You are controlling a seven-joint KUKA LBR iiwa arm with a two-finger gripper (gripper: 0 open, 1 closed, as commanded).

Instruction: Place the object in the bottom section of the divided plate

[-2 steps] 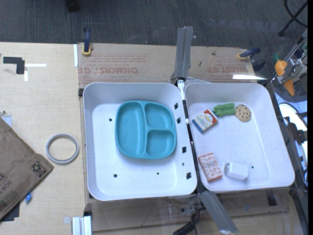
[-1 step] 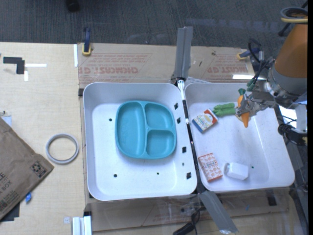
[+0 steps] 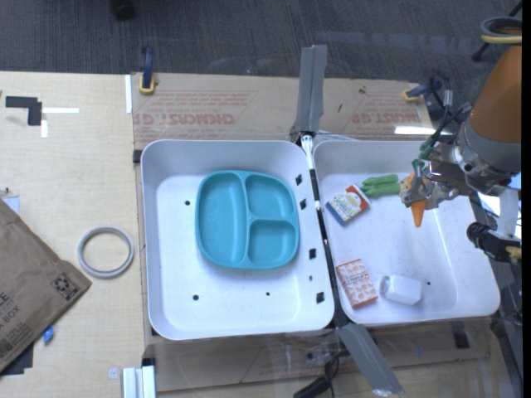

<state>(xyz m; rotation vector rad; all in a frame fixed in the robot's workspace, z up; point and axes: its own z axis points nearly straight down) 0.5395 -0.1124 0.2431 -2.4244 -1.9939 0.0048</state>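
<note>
I read this as the carry step: my gripper point(image 3: 417, 196) is clamped on the orange carrot point(image 3: 418, 211) over the right bin point(image 3: 465, 301) (green toy nearby), next crossing to the blue divided plate point(image 3: 247, 220), bottom section.

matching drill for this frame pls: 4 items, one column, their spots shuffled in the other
Items:
1. divided plate
2. green object
3. white block
4. tape roll

Places:
A. right bin, near front edge
B. bench left of both bins
C. left bin, middle
D. right bin, far side, beside the snack packet

Pairs: 1-C, 2-D, 3-A, 4-B
</note>
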